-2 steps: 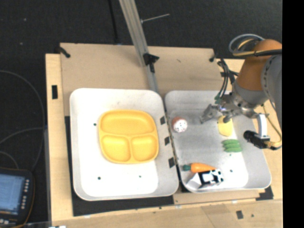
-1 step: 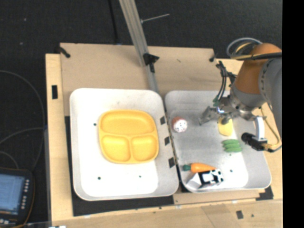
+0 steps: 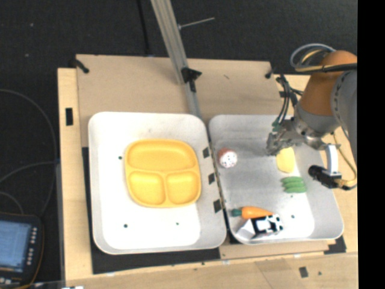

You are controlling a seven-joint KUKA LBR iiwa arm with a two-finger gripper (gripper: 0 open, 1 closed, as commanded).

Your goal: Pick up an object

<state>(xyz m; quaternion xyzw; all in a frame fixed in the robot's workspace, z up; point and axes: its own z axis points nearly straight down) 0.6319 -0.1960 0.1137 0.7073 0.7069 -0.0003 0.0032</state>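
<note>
On the worktop (image 3: 72,161), the left bin (image 3: 108,221) carries a yellow divided tray (image 3: 162,172) lying flat near its middle, closer to its right wall. In the right bin (image 3: 325,221), a small white-and-red ball (image 3: 228,158) sits by the left wall; an orange carrot (image 3: 255,212) and a black-and-white item (image 3: 265,225) lie at the front edge, the latter too blurred to name. A yellow piece (image 3: 286,159) and a green pod (image 3: 293,184) rest toward the right side. The arm (image 3: 322,101) bends in over the bin's back right corner, its tool (image 3: 278,142) lowered just beside the yellow piece; whether its jaws stand wide or narrow I cannot tell.
</note>
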